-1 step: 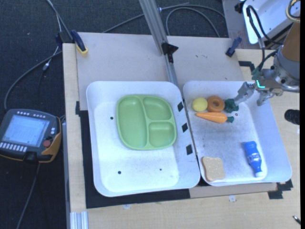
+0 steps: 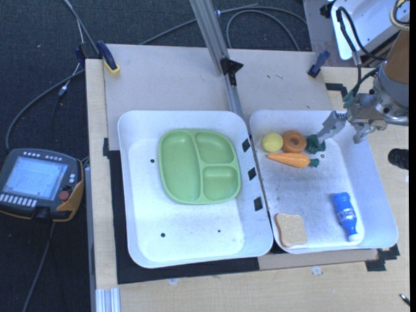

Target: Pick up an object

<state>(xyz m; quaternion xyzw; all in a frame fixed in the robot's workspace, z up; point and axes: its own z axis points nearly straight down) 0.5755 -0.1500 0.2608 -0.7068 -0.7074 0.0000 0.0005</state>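
The arm reaches over the right bin [image 2: 383, 233], mostly cut off. Its gripper [image 2: 346, 127], fingers spread with nothing between, hangs just beside the carrot [image 2: 289, 160], which lies near the bin's far-left corner.

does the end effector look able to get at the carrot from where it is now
Probably yes. The end effector hangs over the right bin, and the carrot lies uncovered, though the donut and yellow ball crowd its far side.
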